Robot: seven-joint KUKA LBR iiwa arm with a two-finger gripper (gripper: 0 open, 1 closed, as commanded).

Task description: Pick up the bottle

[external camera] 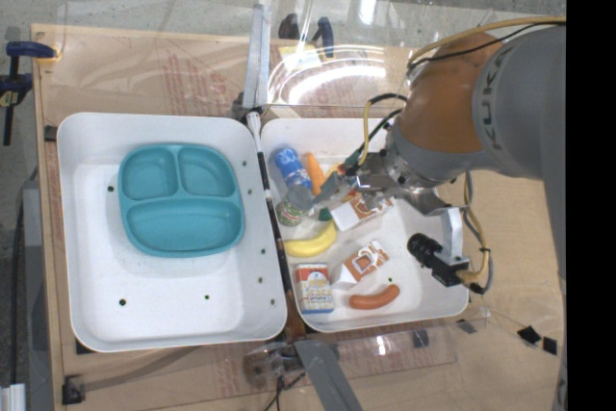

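The scene is taken by a single camera, fixed above the table [144,53] and looking down at a slant; the far edge of the table and a strip of grey floor beyond it are seen along the top of the picture, the near edge along the bottom; both white bins are held whole within the frame, the left bin [87,236] toward the middle-left and the right bin [423,303] right of centre; the arm [481,111] is seen entering from the right side, large in the frame; the camera is set far enough back that clamps at the table's left edge are included.
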